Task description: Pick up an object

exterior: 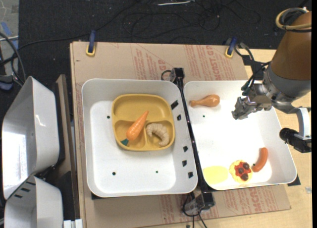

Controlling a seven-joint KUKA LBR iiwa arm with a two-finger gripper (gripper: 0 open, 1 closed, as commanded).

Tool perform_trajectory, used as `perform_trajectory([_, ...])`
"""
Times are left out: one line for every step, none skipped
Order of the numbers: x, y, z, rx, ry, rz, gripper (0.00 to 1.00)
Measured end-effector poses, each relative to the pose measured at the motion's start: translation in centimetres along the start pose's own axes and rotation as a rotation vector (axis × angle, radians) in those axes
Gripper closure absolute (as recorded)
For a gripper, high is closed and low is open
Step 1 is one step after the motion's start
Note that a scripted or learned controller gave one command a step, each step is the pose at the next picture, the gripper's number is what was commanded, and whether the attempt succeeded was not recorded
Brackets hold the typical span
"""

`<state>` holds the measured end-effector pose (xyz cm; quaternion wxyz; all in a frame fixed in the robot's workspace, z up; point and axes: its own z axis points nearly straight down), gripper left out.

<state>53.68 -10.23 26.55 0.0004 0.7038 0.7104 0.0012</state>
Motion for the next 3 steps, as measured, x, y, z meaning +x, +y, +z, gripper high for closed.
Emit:
perform_trajectory([4.9,1.9,-0.2,0.000,0.000,0.000,1.00])
perform_trajectory([10.0,3.1,1.9,0.004,0.000,0.002,1.00])
perform_trajectory([15.2,4.4,3.6,0.003,0.000,0.001,1.00])
